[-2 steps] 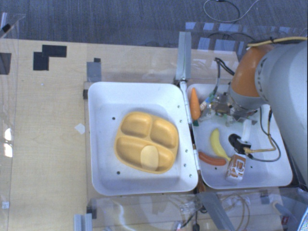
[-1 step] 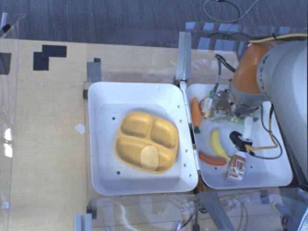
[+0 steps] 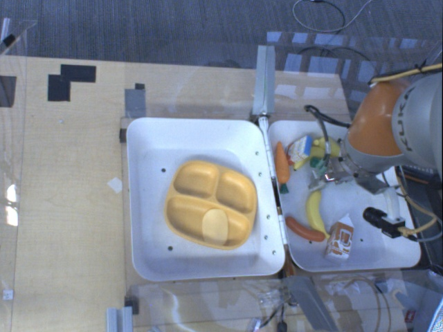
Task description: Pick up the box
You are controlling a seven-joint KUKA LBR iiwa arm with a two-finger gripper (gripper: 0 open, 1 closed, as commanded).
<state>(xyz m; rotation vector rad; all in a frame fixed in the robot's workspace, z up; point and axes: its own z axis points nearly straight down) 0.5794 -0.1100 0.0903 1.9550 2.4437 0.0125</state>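
A small brown and white box (image 3: 339, 241) lies on its side near the front of the right bin (image 3: 387, 258). A second small carton (image 3: 301, 149), white with blue and yellow, lies at the back left of that bin. My gripper (image 3: 325, 176) hangs low over the middle of the right bin, just above the banana (image 3: 315, 209) and to the right of the carton. It is well behind the brown box and apart from it. The grey arm with its orange band (image 3: 377, 126) hides the bin's back right part.
An orange carrot (image 3: 282, 163) lies along the right bin's left wall and a red sausage (image 3: 304, 229) lies in front of the banana. The left bin (image 3: 149, 185) holds a yellow divided plate (image 3: 211, 203). A black cylindrical part (image 3: 381, 220) and cables hang at the right.
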